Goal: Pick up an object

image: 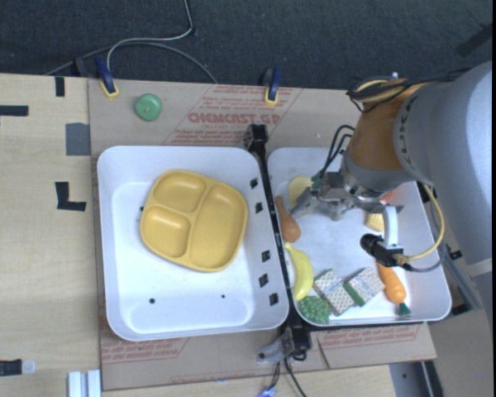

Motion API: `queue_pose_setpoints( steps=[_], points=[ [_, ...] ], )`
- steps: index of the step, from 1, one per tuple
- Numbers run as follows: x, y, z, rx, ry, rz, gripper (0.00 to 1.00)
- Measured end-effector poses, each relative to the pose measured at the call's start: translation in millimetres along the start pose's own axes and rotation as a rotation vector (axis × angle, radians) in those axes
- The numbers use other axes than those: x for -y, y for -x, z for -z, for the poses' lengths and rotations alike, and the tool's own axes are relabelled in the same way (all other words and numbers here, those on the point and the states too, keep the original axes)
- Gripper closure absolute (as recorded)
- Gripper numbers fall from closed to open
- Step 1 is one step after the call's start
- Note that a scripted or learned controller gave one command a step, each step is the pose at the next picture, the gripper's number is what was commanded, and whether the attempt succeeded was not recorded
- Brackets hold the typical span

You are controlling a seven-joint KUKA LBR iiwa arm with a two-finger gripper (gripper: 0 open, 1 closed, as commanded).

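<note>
The right bin [430, 304] holds several toy foods. My gripper [326, 203] hangs low over its upper left part, under the orange-banded wrist [380, 135]. A pale yellow piece [298, 190] lies just left of the gripper, and a brown sausage [286, 222] lies below that by the bin's left wall. A banana [300, 273], a green bunch [314, 308], two checkered blocks [331, 291] [365, 284] and a carrot [393, 282] lie along the front. Another yellow piece [374, 220] peeks out beside the wrist. Nothing is visibly held.
The left bin [120, 304] carries a yellow divided plate [193, 219]. A green ball [148, 106] rests on the cardboard behind the bins. Clamps [272, 87] grip the cardboard's back edge. A black divider [269, 222] runs between the bins, and a cable [413, 255] loops beside the wrist.
</note>
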State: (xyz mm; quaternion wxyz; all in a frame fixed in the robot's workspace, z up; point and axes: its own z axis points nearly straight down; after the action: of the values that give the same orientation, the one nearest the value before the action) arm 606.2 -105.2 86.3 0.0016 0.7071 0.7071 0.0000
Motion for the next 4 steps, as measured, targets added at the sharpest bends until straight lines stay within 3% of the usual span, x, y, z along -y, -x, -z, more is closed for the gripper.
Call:
queue_pose_setpoints(
  steps=[1,2,3,4],
  points=[
    [-59,-12,-1,-0.002,0.0,0.002,0.0],
    [-60,-11,11,0.001,0.003,0.002,1.0],
    [-60,-11,10,0.001,0.002,0.002,0.0],
    [12,-10,0,-0.001,-0.001,0.001,0.0]
  ],
)
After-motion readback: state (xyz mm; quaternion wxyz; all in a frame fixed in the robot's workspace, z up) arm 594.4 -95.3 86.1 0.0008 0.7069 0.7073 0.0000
